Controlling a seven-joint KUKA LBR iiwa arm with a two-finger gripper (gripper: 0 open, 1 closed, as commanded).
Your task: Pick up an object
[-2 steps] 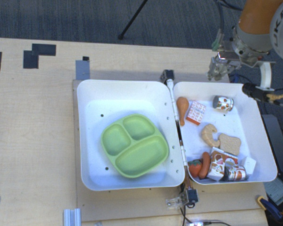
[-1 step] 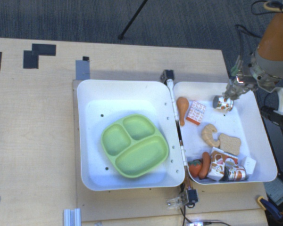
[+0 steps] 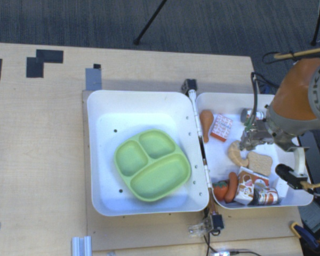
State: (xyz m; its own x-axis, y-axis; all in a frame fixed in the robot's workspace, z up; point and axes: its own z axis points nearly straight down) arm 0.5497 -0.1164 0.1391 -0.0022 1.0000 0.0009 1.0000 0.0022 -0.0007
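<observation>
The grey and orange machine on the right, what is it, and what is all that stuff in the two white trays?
It is a robot arm, seen by one camera looking down at a slant. Its gripper hangs over the right bin, above toy food: a carrot, a small red and white box, a slice of bread, a cookie, a sausage and a can. The left bin holds a green divided plate. I cannot tell whether it holds anything.
</observation>
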